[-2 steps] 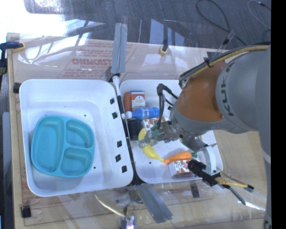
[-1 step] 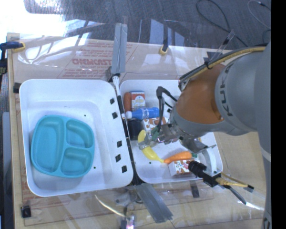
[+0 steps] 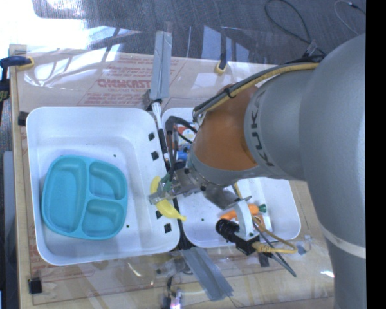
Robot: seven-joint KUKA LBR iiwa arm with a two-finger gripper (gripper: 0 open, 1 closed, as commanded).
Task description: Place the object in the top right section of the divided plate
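Note:
A light blue divided plate (image 3: 83,198) lies in the left bin (image 3: 83,124); it has one large section on the left and two smaller ones on the right. My gripper (image 3: 166,194) hangs over the rim between the two bins, right of the plate. It is shut on a yellow banana-shaped object (image 3: 169,211), whose ends stick out on both sides of the fingers. The object is just above the bins' shared edge, a short way from the plate's right side.
The arm's grey and orange body covers most of the right bin (image 3: 286,221). A small orange, white and green item (image 3: 249,210) lies in that bin near its front. Clear plastic walls and a metal bar stand behind the bins.

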